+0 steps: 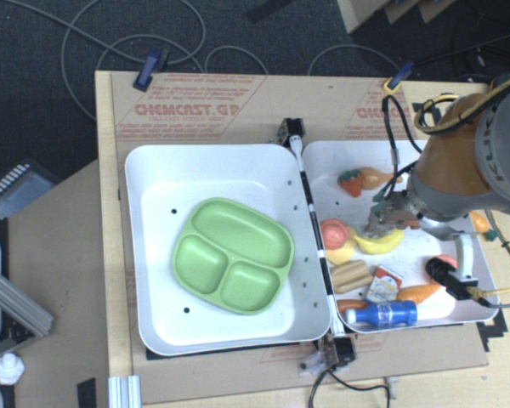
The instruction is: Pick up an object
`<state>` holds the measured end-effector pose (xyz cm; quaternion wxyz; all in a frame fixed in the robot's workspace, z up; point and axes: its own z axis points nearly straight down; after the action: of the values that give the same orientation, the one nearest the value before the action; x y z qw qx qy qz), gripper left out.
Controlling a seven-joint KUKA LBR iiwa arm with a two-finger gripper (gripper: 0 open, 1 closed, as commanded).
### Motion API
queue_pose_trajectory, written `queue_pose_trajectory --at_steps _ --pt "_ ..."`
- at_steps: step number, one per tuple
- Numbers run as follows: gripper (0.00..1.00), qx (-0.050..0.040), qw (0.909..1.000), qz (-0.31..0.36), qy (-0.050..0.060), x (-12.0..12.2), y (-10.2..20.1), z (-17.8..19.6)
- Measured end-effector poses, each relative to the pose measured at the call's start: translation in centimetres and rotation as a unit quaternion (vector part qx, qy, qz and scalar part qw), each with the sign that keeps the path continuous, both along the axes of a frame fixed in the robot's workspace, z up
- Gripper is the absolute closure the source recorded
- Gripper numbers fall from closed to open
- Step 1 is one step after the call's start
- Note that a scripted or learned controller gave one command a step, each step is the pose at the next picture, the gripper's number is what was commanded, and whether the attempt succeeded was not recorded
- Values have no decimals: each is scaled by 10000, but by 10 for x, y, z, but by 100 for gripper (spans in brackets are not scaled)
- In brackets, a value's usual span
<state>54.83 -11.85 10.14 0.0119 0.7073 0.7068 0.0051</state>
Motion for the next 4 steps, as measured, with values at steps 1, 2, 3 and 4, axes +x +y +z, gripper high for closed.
queue_pose_trajectory --at_steps 1,2,3,4 --pt "0 -11 10000 -6 -1 0 -1 0" --pt "0 45 9999 4 112 35 21 -17" --pt "0 50 9999 -1 121 -18 12 -16" --pt "0 43 9999 12 114 93 -7 -16"
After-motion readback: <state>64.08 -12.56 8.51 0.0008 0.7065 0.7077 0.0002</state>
